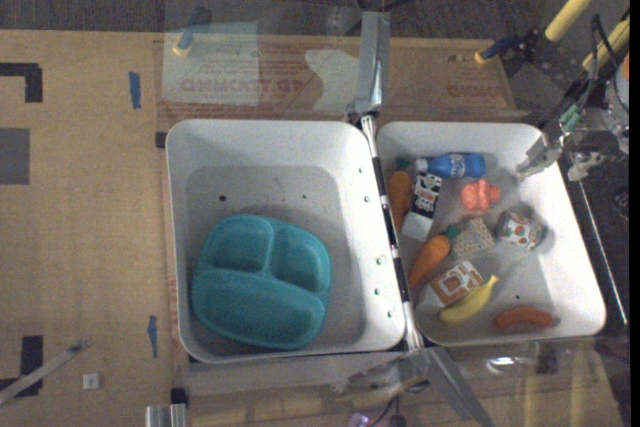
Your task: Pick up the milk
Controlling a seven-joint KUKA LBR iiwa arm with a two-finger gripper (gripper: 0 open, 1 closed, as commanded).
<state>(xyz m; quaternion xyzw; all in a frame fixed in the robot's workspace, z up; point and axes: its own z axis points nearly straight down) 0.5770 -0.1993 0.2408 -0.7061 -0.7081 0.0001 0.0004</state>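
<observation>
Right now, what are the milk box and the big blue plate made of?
The milk carton looks like a toy of matte plastic or card: a white box with black cow patches. The teal divided plate looks like smooth moulded plastic, with rounded compartments and a soft sheen.

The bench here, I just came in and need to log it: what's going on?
A robot arm is meant to pick up the milk, a small cow-patterned carton lying near the left wall of the right bin among toy food: a carrot, a banana, a blue bottle. The pincer hovers over that bin's upper right corner, apart from the milk, holding nothing. The left bin holds a teal tray.
</observation>
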